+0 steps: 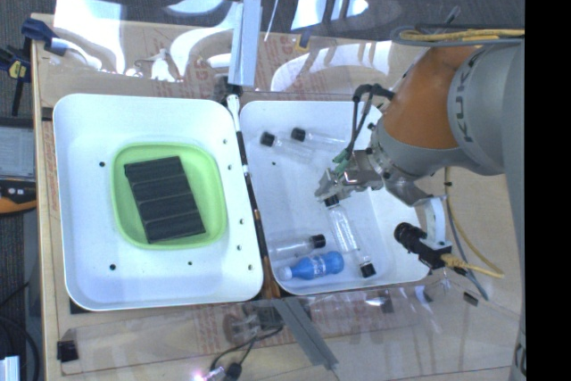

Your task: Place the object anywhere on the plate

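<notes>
Vial [346,233] under gripper [332,190], long axis running toward bin's [268,268] near-right corner.

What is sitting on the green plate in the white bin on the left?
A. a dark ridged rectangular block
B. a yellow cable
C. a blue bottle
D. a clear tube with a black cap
A: a dark ridged rectangular block lies flat on the light green plate in the left white bin.

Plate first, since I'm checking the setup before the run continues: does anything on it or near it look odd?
The green plate in the left bin already carries a dark ribbed block, lying askew. The clear vials and blue bottle lie scattered in the right bin.
</notes>
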`<state>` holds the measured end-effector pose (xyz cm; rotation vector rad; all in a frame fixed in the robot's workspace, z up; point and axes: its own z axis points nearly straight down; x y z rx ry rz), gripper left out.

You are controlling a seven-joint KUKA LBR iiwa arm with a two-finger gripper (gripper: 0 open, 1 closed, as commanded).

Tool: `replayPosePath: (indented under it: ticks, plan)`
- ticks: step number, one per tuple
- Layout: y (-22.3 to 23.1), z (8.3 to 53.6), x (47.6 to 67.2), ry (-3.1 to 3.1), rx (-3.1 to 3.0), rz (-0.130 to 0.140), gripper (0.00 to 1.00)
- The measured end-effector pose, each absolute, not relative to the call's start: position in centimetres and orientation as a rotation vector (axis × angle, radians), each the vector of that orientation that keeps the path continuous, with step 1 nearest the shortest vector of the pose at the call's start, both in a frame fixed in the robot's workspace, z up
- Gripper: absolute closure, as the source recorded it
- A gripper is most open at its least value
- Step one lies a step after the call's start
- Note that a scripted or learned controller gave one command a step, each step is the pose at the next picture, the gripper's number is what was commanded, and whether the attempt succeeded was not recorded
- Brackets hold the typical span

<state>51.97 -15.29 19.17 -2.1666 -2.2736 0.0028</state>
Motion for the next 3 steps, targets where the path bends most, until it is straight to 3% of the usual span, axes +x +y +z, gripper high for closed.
replayPosePath:
  ticks: [1,2,3]
  plan:
    - [-6.7,19.0,51.7,-2.362,-2.063,0.008,1.00]
    - [0.0,19.1,53.7,-2.441,-1.974,0.003,1.00]
    - [-0.1,19.1,53.7,-2.441,-1.975,0.003,0.00]
